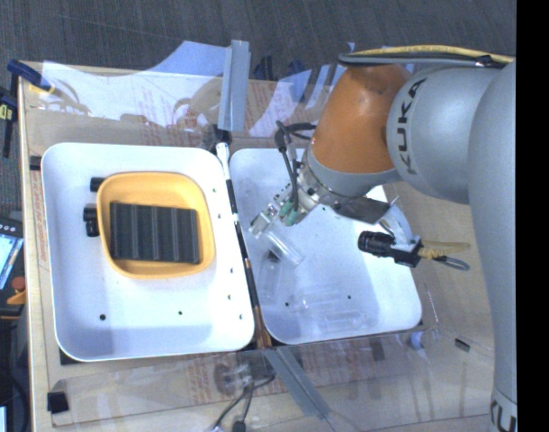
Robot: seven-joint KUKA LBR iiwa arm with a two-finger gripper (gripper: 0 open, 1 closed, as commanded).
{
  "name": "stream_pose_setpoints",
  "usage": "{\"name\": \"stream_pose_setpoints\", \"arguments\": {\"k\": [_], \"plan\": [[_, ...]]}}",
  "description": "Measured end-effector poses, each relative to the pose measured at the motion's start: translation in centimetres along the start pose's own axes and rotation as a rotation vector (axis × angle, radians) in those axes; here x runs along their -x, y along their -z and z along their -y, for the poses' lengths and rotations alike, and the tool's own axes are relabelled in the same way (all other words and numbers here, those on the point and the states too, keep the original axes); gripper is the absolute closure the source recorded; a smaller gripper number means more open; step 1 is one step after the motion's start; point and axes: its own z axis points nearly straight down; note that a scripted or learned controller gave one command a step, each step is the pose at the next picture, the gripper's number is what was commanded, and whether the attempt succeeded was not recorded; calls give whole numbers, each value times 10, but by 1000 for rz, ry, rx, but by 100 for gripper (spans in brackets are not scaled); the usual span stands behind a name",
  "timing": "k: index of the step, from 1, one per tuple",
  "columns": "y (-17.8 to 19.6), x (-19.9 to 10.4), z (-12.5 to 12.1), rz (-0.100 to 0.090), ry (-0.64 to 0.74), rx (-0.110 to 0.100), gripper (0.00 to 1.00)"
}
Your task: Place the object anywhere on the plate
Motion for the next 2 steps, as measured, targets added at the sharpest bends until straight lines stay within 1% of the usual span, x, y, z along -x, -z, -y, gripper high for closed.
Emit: {"name": "stream_pose_setpoints", "arguments": {"k": [1,2], "plan": [[48,-78,-49,4,125,3,100],[48,-78,-49,4,124,3,0]]}}
